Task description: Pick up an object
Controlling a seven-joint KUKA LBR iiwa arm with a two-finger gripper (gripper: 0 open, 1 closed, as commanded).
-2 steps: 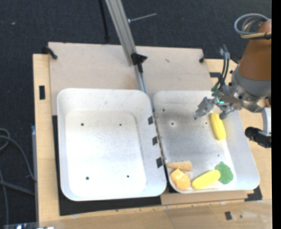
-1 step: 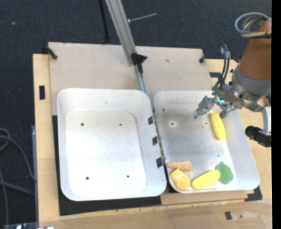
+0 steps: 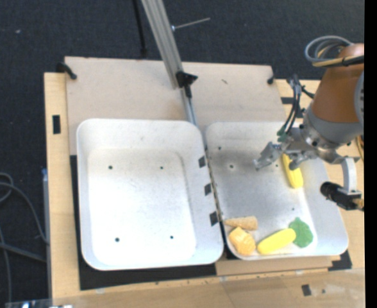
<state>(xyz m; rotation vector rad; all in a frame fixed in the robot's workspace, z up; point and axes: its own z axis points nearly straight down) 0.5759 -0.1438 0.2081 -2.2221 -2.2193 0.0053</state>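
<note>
The arm (image 3: 335,101) enters from the right, its orange band and grey wrist partly cut off at the edge of the view. The gripper (image 3: 279,161) hangs over the upper part of the right bin (image 3: 252,197). One metal finger (image 3: 264,156) juts out to the left over the bin floor; the other is hard to separate from the yellow banana-shaped piece (image 3: 293,172) just beside it. That piece lies near the bin's right wall with its upper end hidden under the gripper body, so contact cannot be made out. Whether the pincer is wide, narrow or closed on anything cannot be told from this angle.

Along the near edge of the right bin sit four more objects, close together: a tan, biscuit-like piece (image 3: 242,222), an orange chunk (image 3: 242,240) just below it, a yellow oblong object (image 3: 276,240), and a green lumpy item (image 3: 301,232) touching the oblong's right end. Their exact shapes are blurred.

The left bin (image 3: 143,191) lies alongside. A slanted metal pole (image 3: 165,37) rises from between the bins, running out of view at the top.
</note>
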